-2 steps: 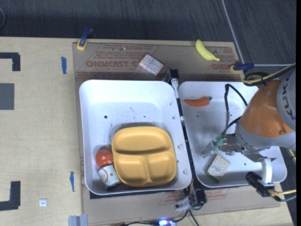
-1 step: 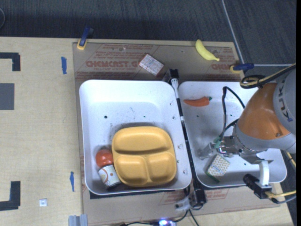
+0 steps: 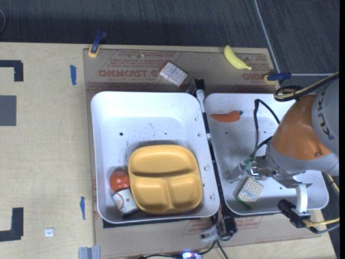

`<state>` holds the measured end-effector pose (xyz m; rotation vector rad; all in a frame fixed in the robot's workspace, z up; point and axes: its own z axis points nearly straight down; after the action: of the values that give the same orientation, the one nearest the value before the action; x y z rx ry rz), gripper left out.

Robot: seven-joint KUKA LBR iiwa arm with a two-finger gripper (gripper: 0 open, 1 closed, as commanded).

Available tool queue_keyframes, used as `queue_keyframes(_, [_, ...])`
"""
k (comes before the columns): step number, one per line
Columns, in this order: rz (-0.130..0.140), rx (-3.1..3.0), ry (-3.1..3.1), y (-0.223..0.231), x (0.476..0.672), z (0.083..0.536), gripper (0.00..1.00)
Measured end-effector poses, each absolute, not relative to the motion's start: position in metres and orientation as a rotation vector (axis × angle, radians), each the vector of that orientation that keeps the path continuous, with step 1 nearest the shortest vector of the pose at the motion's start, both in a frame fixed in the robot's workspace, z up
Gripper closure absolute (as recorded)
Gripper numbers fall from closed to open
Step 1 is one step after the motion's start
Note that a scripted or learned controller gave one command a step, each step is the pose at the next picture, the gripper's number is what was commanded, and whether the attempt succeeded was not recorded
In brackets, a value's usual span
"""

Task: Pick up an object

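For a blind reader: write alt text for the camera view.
A grey and orange arm reaches into the right bin, above a small packet. A carrot lies near that bin's far edge; the left bin holds a yellow tray.

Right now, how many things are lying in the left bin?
2: a yellow divided tray in the near half, and a small orange-and-white toy touching its left edge. Something smaller could be hidden under the tray.

Yellow compartment tray in a white bin, orange carrot, yellow banana, orange-banded grey arm.
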<state>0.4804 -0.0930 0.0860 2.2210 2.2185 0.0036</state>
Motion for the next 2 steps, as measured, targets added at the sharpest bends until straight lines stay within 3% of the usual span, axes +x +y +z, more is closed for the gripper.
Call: queue_keyframes(2, [0.004, 2.221, 2.219, -0.0929, 0.4804, 0.0859, 0.0])
